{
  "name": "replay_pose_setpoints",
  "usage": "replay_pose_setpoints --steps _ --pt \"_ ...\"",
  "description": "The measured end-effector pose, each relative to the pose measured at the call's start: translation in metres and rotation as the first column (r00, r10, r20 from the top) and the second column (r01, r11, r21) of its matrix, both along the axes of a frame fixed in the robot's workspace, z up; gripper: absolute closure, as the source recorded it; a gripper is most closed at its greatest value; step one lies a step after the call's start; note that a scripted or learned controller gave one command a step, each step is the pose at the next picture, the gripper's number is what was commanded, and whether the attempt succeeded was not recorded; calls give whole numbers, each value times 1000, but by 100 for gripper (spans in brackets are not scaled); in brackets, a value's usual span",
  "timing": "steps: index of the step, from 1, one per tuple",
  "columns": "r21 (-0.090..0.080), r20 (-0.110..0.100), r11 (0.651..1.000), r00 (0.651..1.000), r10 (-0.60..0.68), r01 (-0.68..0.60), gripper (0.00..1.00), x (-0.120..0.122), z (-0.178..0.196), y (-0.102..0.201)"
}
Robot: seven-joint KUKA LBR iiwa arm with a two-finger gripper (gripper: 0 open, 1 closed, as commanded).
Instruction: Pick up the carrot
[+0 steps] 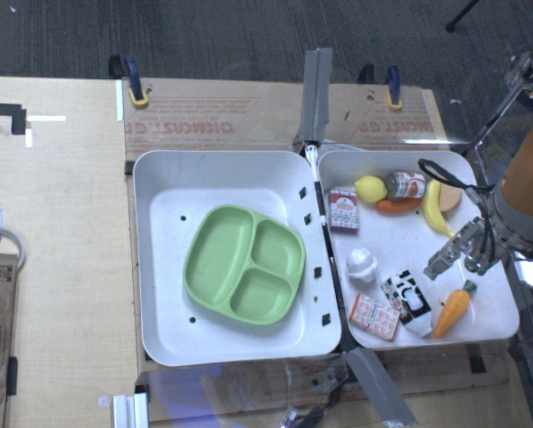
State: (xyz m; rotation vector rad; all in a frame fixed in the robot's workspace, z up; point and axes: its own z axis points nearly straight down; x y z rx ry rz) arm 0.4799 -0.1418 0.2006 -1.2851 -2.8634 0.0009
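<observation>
The carrot (451,312), orange with a small green top, lies tilted near the front right corner of the right bin (498,328). My gripper (451,269) hangs just above and behind the carrot, a short way from its green end. Its fingers (445,259) stand open with nothing between them. The arm comes in from the right edge.
The right bin also holds a lemon (371,188), a small can (406,185), a banana (438,207), a red-orange sausage-shaped item (397,207), a red box (343,209), a white object (361,264), a black-and-white pack (407,297) and a patterned box (374,316). A green divided plate (245,264) lies in the left bin.
</observation>
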Motion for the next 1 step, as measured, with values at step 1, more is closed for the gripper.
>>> replay_pose_setpoints --steps 1 --pt "0 0 1000 1000 -1 1 0 0 0 0"
